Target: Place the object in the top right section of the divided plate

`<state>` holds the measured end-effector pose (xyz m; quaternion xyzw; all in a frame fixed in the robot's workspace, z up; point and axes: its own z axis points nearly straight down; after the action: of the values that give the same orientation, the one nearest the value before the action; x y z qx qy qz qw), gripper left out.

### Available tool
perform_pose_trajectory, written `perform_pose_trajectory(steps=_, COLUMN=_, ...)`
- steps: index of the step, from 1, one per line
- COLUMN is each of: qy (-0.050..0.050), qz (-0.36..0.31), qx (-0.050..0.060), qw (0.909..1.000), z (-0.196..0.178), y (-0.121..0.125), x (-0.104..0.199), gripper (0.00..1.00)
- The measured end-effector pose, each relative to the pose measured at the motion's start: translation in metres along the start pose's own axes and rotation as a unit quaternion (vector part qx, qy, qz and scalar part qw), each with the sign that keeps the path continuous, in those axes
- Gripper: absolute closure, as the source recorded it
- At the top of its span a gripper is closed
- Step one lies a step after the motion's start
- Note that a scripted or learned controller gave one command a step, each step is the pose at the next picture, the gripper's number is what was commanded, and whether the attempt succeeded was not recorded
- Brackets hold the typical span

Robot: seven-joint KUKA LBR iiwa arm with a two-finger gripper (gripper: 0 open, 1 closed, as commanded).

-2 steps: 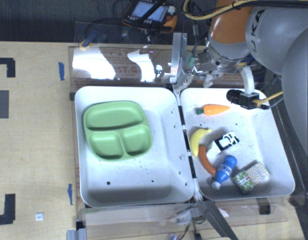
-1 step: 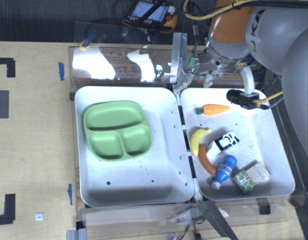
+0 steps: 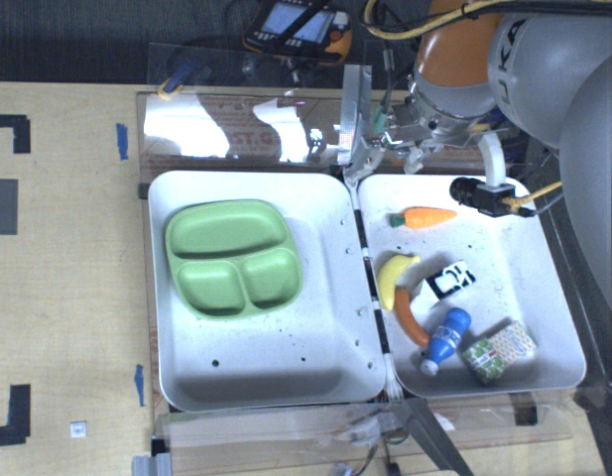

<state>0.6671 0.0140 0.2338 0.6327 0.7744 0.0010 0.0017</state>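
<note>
Currently the gripper [image 3: 370,157] sits at the far edge of the bench [image 3: 67,266], above the point where the far rims of the two bins meet. From this angle it cannot be told whether the gripper is open or closed, and no item is seen in its grasp. The green divided plate [image 3: 231,256] lies flat in the left bin [image 3: 172,370], toward that bin's far left part. It has one wide compartment on the far side and two smaller compartments side by side on the near side. All loose items lie in the right bin [image 3: 553,296], apart from the plate, and the view does not indicate which of them is the one to be placed. A carrot [image 3: 425,218] lies near the far wall of the right bin, with its green stem end pointing toward the divider between the bins. A yellow banana [image 3: 393,274] lies close to that divider, near the middle of the bin. An orange-brown sausage [image 3: 410,320] lies just below the banana and touches or nearly touches it. A small black-and-white item [image 3: 451,280] lies just to the right of the banana. A blue bottle [image 3: 444,337] lies on its side beside the sausage, white cap toward the near edge. A green patterned box [image 3: 497,351] rests just right of the bottle, near the bin's front right corner.
</note>
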Motion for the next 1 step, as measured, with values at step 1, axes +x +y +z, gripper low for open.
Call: perform_pose_trajectory(steps=1, qy=0.000, qz=0.000, qx=0.000, qw=1.0000, z=0.0000, y=0.0000, x=0.0000, gripper=0.00)
